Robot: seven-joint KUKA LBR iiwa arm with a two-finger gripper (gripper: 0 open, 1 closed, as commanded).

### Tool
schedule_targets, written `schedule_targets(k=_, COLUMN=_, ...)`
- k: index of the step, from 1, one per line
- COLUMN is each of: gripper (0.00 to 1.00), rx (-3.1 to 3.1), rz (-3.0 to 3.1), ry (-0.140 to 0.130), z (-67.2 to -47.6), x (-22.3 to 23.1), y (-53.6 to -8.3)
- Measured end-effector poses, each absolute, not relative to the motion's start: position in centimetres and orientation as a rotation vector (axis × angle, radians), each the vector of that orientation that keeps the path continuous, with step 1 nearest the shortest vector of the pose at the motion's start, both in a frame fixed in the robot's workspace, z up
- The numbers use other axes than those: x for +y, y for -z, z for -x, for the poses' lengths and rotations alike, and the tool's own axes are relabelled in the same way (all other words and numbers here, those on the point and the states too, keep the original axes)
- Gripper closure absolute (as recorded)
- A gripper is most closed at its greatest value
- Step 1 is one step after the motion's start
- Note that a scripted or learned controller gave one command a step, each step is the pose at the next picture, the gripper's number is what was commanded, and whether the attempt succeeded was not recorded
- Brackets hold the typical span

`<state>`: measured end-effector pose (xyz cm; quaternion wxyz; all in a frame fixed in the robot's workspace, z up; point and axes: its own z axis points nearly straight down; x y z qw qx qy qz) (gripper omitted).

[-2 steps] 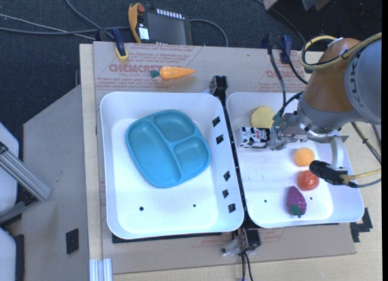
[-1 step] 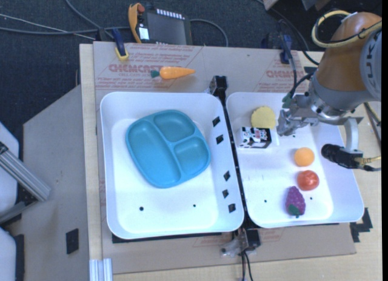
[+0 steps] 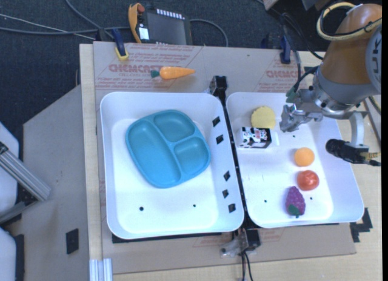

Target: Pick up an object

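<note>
My gripper (image 3: 287, 121) hangs over the back of the right bin (image 3: 345, 213), just right of a yellow rounded object (image 3: 263, 117). Nothing shows between its fingers. In front of the yellow object lies a small black-and-white box (image 3: 255, 137). Toward the bin's right side sit an orange ball (image 3: 304, 156), a red tomato (image 3: 308, 180) and a purple bunch of grapes (image 3: 294, 201), one in front of the other.
The left bin (image 3: 121, 213) holds a blue divided plate (image 3: 168, 147). An orange carrot (image 3: 173, 73) lies on the bench board behind the left bin. A black strip with clips (image 3: 225, 152) runs between the two bins.
</note>
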<state>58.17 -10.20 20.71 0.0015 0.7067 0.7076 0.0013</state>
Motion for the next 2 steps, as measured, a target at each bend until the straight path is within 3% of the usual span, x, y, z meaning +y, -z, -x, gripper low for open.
schedule_targets(k=2, gripper=1.0, rx=2.232, rz=-2.215, ry=-0.003, z=-56.2, x=1.8, y=-21.2)
